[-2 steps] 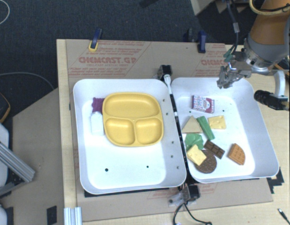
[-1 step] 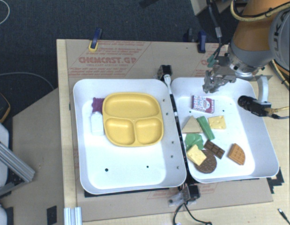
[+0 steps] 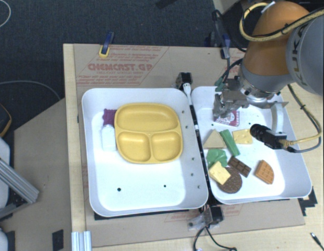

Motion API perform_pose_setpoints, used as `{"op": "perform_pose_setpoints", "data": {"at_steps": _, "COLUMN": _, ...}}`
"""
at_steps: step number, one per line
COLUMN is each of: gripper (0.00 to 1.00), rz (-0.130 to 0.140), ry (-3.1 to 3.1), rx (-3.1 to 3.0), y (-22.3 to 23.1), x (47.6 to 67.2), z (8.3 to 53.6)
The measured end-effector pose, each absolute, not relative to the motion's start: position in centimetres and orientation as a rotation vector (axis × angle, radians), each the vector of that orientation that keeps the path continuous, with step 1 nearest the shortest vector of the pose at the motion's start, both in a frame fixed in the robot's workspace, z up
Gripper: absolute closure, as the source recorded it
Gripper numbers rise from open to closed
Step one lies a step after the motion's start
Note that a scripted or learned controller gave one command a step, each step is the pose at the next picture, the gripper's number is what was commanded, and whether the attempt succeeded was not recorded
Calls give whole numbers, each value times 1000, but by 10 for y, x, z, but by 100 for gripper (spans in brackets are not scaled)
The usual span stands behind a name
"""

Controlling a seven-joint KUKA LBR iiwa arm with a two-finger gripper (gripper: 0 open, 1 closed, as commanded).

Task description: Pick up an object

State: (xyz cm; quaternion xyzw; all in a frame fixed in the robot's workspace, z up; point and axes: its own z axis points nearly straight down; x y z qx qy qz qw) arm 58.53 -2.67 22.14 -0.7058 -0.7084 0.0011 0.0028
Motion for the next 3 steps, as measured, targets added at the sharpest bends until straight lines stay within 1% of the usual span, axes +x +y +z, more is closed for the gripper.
{"op": "perform_pose_setpoints", "data": {"at_steps": 1, "gripper": 100, "rz": 3, "ry": -2222, "rx": -2214, "y": 10, "x": 556, "z": 224}}
{"op": "perform_pose_setpoints", "data": {"at_steps": 2, "gripper": 100, "rz": -3, "ry": -2225, "rx": -2220, "y": 27, "x": 556, "z": 235}}
{"op": "perform_pose_setpoints", "data": {"at_steps": 3, "gripper": 100, "rz": -2, "ry": -2222, "rx": -2222, "y": 27, "x": 557, "z": 234}}
